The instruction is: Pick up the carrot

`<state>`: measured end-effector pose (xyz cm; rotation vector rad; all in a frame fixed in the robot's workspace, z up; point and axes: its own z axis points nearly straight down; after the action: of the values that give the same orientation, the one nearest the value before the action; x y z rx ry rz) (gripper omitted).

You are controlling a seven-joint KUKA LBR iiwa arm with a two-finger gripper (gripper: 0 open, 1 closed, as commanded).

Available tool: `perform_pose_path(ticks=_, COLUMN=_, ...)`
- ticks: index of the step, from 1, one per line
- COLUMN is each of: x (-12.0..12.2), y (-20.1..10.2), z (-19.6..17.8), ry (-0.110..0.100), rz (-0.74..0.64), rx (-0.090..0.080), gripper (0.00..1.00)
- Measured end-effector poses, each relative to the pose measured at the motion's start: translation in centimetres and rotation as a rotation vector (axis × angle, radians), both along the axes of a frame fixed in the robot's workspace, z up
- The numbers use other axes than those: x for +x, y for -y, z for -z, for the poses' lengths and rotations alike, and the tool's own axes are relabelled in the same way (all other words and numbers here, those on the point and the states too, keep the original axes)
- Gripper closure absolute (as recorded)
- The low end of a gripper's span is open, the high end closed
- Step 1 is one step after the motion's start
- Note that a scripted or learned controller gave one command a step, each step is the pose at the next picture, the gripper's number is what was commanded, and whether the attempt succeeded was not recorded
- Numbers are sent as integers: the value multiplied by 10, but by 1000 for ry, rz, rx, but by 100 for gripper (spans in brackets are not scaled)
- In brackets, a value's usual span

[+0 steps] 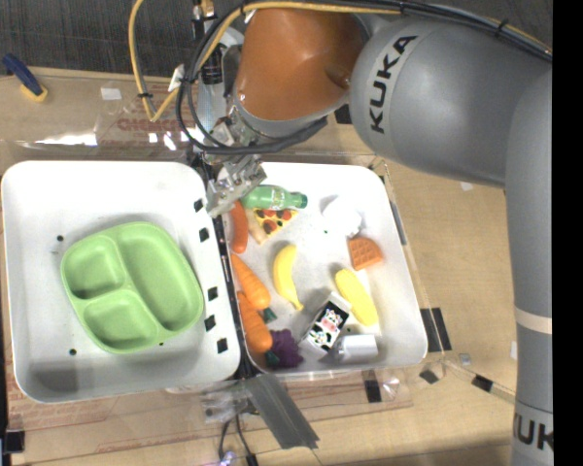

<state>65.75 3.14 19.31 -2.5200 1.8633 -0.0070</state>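
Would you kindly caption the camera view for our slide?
KUKA gripper poised at the right bin's top-left corner, above the carrot; green tray left.

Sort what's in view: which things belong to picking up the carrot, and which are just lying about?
Job:
carrot
gripper
right bin

Lying about:
green tray
left bin
two bananas
pizza slice
green bottle
grapes
milk carton
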Motion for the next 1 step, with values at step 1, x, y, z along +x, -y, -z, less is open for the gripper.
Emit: perform_pose_path(ticks=1, x=-1, y=-61, z=0, ry=-3, rz=-180, rx=0, gripper=100)
